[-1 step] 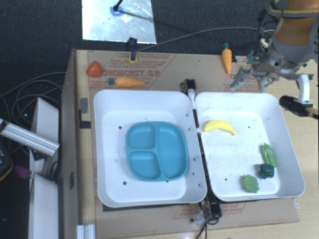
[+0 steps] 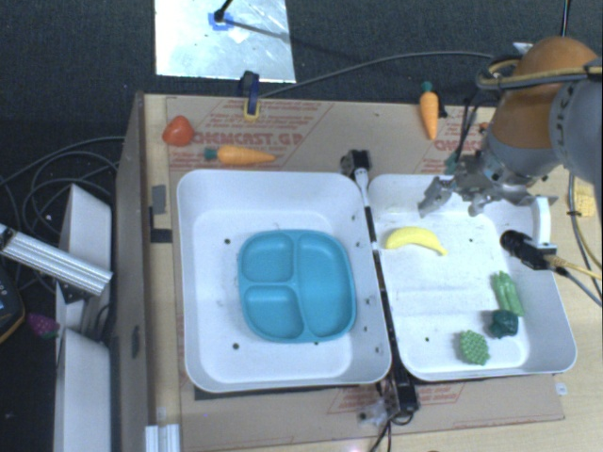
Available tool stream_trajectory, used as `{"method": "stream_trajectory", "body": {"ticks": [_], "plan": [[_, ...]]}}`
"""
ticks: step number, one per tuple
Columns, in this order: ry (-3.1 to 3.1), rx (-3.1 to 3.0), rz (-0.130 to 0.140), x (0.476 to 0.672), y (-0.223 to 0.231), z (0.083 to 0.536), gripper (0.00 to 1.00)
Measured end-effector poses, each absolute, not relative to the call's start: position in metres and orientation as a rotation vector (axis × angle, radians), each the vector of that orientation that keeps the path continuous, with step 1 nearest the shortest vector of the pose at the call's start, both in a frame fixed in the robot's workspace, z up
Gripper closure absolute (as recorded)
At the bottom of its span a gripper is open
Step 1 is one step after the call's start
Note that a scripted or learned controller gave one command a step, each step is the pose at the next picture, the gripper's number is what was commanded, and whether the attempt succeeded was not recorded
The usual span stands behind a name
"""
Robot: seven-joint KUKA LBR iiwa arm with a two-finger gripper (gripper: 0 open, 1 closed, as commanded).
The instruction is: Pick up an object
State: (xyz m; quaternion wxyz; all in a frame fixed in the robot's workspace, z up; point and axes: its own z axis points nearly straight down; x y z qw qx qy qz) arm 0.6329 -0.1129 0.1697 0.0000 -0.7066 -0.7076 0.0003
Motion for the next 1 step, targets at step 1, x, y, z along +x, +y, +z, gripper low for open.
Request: {"method": "stream_trajectory", "body": {"ticks": [1], "plan": [[-2.226, -2.218, -0.001, 0.6512, -0.1003, 0.1202, 0.00]]}}
